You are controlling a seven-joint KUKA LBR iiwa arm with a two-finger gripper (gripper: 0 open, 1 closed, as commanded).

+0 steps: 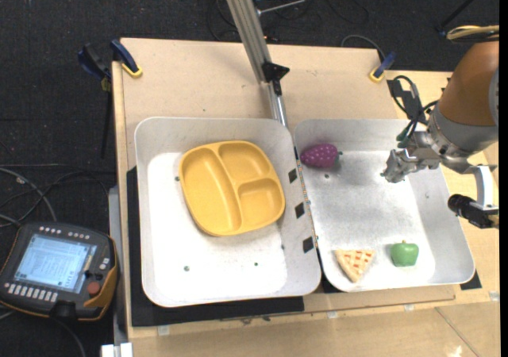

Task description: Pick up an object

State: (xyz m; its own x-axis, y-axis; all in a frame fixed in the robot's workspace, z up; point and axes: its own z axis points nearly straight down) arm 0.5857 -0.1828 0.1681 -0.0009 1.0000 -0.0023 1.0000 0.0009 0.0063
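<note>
Overhead: a bench carries two shallow white bins side by side; the arm (476,101) reaches in from the right.
Left bin (159,268): holds a yellow divided plate (232,187) near its middle.
Right bin (373,213): holds three candidates to pick up, a purple bunch of grapes (320,155) at the far left corner, a pizza slice (354,262) and a green pepper (405,253) close together near the front edge.
Gripper (394,170): sits over bare bin floor toward the far right, apart from all three items; nothing is seen in it.
Jaws: whether they are spread or pressed together cannot be told; the tip is small and dark.
Risk, empty close: closing where it is now would likely catch nothing.
Risk, wrong item: pizza slice and green pepper lie near each other, so a descent there might nudge one aside.
Risk, bin wall: the grapes sit beside the rim, which may block a finger.
Hard to see: the gripper's height above the bin floor; the arm is cut off at the right.
</note>
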